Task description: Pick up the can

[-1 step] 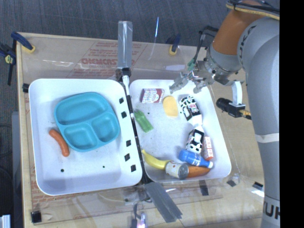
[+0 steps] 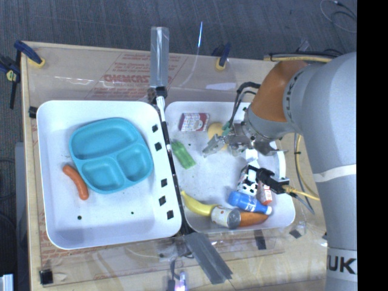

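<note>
The pincer [image 2: 213,145] hangs just above the can [image 2: 194,122], in the right bin [image 2: 200,223]. Whether it is apart or together cannot be told.

White letters "UK" on the grey arm [image 2: 339,263] — lower right

overhead, slanted | both bins [image 2: 54,223] in frame (arm enters right)

Grey KUKA arm with orange wrist band [image 2: 273,93]: enters from right, bent leftward. Two-finger metal gripper [image 2: 213,143]: low, pointing left, nothing visibly between its fingers.
</note>
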